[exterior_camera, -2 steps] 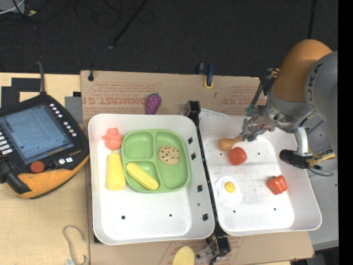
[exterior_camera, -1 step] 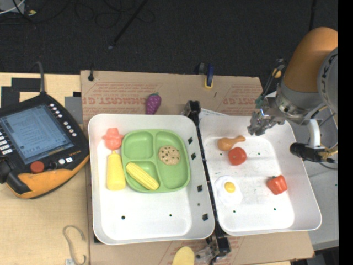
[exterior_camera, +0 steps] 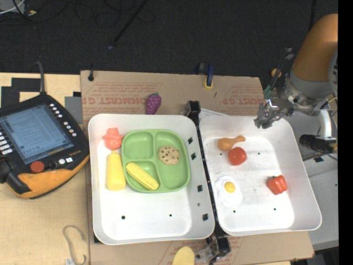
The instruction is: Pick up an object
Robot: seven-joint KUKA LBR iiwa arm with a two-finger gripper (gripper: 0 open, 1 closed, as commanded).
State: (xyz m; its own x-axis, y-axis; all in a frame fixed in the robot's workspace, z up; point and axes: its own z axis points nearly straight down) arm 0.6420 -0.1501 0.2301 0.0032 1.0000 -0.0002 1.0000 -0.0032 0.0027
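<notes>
My gripper (exterior_camera: 268, 115) hangs over the far right corner of the right bin (exterior_camera: 300, 164), with nothing seen between its fingers. In that bin lie a chicken drumstick (exterior_camera: 230, 142), a red tomato (exterior_camera: 237, 156), a fried egg (exterior_camera: 229, 189) and a red pepper (exterior_camera: 277, 184). The left bin (exterior_camera: 143, 220) holds a green divided plate (exterior_camera: 157, 162) with a cookie (exterior_camera: 169, 155) and a corn cob (exterior_camera: 142, 175) on it. Beside the plate lie a yellow bottle (exterior_camera: 115, 171) and a pink toy (exterior_camera: 112, 139).
Purple grapes (exterior_camera: 153, 102) rest on the cardboard behind the left bin. A teach pendant (exterior_camera: 38, 142) sits on the bench at left. A yellow object (exterior_camera: 183, 255) lies in front of the bins. A black divider (exterior_camera: 198, 164) runs between the bins.
</notes>
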